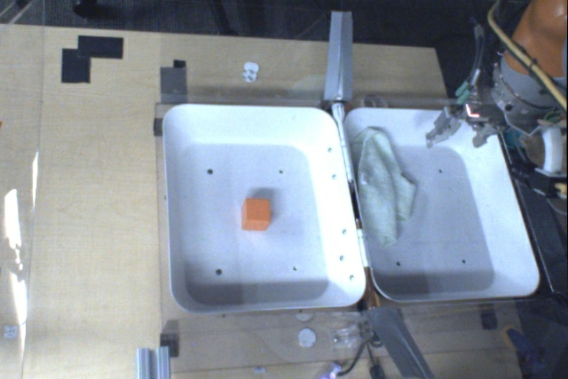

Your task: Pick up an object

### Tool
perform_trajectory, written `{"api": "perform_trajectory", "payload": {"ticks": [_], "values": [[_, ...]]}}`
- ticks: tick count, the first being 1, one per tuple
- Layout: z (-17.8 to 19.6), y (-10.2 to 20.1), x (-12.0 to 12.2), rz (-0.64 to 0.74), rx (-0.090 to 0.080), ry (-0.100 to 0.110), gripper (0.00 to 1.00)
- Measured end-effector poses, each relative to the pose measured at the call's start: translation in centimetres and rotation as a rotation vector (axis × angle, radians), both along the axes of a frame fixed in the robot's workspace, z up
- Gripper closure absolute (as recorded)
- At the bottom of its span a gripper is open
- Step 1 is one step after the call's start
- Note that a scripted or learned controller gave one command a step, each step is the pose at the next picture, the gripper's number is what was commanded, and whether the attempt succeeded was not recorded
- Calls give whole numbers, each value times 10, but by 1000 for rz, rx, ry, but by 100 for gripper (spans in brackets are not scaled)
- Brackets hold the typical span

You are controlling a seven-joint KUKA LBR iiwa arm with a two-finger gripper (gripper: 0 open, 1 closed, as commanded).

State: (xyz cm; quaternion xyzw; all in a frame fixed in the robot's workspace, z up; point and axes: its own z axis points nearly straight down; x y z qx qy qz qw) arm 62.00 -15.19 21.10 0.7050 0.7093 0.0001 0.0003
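Fingers (pixel 437 134) of the gripper (pixel 460 132) stand apart with nothing between them, hanging over the far edge of the right bin, so no object is held. Reading from the left, the bare wooden bench (pixel 89 209) offers nothing to pick. The left bin (pixel 209 266) holds the one firm candidate, a small orange cube (pixel 256 214), lying alone near the middle of its floor and well apart from every wall. It is also well apart from the gripper, so a reach for it has to cross the raised rims where the two bins meet, and a path that runs too low could clip them. The cube is small against the spread of the fingers. If the descent is off centre, one finger may land on top of it or knock it aside instead of closing around it. In the right bin (pixel 470 231), a pale crumpled cloth (pixel 383 186) lies along the left wall, touching or nearly touching it, and nearer the gripper than the cube. A grasp there risks pinching only a loose fold that slides out on the lift, or the finger nearest the wall striking the rim. Furthest right, the arm (pixel 537 31) stands close over the bin's far corner, so a straight drop from here would likely meet bare floor or rim.
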Motion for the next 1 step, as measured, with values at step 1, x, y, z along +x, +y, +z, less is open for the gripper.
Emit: {"api": "perform_trajectory", "payload": {"ticks": [1], "values": [[-116, 35, 35, -46, -1, -5, 0]]}}
